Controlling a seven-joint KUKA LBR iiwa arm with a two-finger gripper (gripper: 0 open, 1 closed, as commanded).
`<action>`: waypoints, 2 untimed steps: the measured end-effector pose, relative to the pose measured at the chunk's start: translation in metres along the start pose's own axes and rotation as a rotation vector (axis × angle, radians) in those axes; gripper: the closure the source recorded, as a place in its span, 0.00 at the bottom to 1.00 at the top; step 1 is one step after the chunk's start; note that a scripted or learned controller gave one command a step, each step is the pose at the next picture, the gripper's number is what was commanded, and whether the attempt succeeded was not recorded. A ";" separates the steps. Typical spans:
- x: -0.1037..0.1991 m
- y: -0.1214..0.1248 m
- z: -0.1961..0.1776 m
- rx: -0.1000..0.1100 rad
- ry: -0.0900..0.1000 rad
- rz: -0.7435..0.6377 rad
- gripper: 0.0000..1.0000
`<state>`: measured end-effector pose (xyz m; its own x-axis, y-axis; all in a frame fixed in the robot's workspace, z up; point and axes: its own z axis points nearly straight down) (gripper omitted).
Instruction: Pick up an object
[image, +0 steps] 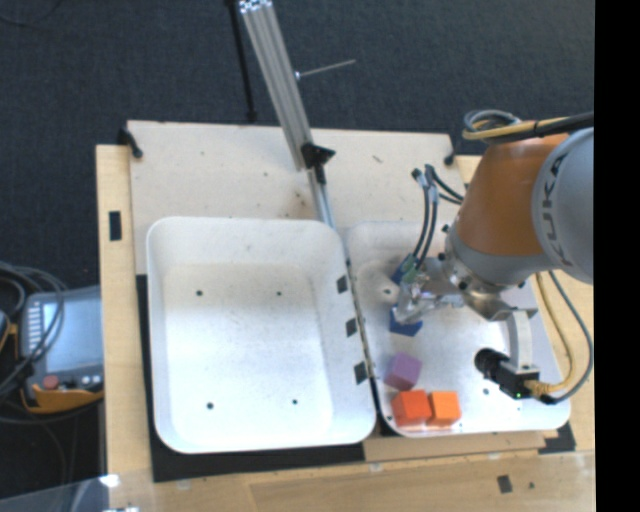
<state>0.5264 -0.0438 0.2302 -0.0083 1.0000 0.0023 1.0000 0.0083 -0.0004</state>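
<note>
My gripper (408, 308) reaches down into the right bin (530, 420) from the grey and orange arm at the right. A small blue block (404, 324) lies directly under its tip, partly covered by it; whether it is gripped or just touched I cannot tell. Just in front of it, near the bin's left wall, lies a purple block (403, 370). Two orange blocks (410, 407) (444, 406) sit side by side at the bin's front edge.
The left bin (165, 250) stands beside the right one, their walls meeting along a line of black clips (352, 327). A slanted metal pole (285, 95) rises behind the bins. Black cables and a connector (505, 372) hang from the wrist over the right bin.
</note>
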 end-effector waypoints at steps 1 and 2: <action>0.058 -0.002 -0.011 -0.004 0.000 -0.001 1.00; 0.106 0.000 -0.018 -0.001 -0.001 0.000 1.00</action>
